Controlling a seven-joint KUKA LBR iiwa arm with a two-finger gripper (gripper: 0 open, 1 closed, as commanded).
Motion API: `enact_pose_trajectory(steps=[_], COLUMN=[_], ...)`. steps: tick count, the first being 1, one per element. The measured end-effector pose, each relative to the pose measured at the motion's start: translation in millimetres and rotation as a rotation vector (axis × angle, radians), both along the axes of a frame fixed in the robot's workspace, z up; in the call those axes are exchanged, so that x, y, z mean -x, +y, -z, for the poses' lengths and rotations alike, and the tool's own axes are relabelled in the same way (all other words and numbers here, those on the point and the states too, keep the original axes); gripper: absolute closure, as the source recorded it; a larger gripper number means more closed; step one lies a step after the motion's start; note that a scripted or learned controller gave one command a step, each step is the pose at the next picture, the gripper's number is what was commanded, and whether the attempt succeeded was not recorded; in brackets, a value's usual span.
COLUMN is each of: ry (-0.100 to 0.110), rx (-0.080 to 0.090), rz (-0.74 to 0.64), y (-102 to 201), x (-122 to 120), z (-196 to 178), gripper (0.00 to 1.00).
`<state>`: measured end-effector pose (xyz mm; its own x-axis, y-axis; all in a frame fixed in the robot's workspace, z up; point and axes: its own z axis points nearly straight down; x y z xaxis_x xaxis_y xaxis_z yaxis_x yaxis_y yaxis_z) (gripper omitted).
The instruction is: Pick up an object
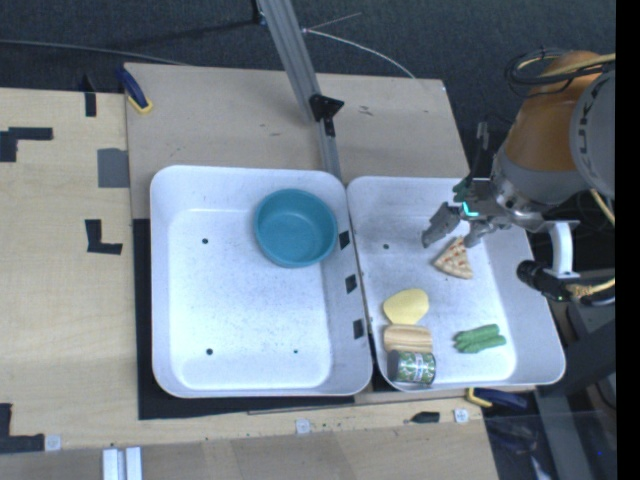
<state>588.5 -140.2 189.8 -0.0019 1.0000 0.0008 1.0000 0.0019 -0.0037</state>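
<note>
Camera view puts your hand (455,232) low over the right bin (520,368), toward that bin's far side, with the pizza slice (453,260) lying on the floor just beneath and a little nearer you. Its two fingers are spread apart, one to each side above the slice's far end, and nothing sits between them, so you hold nothing yet.

The slice looks like a small toy wedge, tan with red spots. Judge it light and stiff, likely hard plastic, so it should not crush, but it lies flat and thin, and the fingers may slide it across the smooth bin floor rather than trap it. Take it across the narrow width near the middle, with the fingertips right down at the floor, not at the pointed tip where it could squirt out.

Other choices lie toward the right bin's near edge: a yellow piece (406,305), a tan block (408,337) touching a can (411,367) at the near left corner, and a green pod (478,339) nearer the right side. The can looks round and slick, the pod slim; both seem harder to grip than the slice.

In the left bin (190,268) a blue bowl (294,227) sits by the far right corner, well apart from your hand.
</note>
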Motion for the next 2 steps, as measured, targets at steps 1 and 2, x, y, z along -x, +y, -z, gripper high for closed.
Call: enact_pose_trajectory(steps=[1,2], ry=[-0.002,0.003], rx=[0.0,0.001], rz=[0.0,0.0], y=[0.0,10.8], x=[-0.6,-1.7], z=[-0.9,53.5], gripper=[0.0,0.0])
